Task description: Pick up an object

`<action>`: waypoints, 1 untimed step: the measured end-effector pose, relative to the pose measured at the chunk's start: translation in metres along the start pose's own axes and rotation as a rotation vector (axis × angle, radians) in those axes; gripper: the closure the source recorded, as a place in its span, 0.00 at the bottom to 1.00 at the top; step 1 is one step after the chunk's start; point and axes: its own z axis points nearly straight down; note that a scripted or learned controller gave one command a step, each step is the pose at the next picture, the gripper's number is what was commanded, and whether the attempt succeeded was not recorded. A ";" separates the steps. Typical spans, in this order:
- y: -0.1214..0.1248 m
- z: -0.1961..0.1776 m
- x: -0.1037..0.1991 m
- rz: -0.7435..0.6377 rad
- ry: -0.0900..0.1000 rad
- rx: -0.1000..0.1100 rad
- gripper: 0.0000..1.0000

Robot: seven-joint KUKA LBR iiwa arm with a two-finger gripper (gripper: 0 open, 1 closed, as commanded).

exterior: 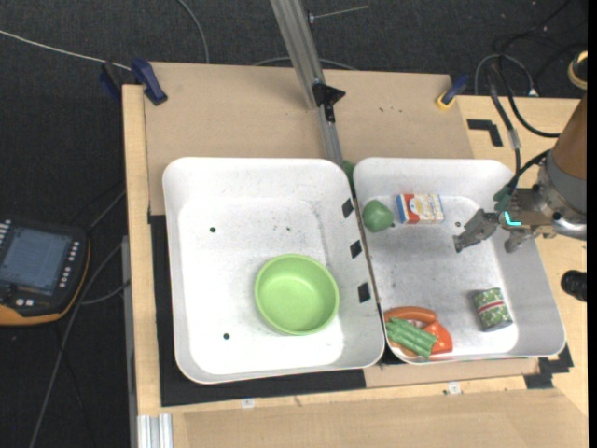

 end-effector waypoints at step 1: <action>0.000 0.000 0.000 0.000 0.000 0.000 0.00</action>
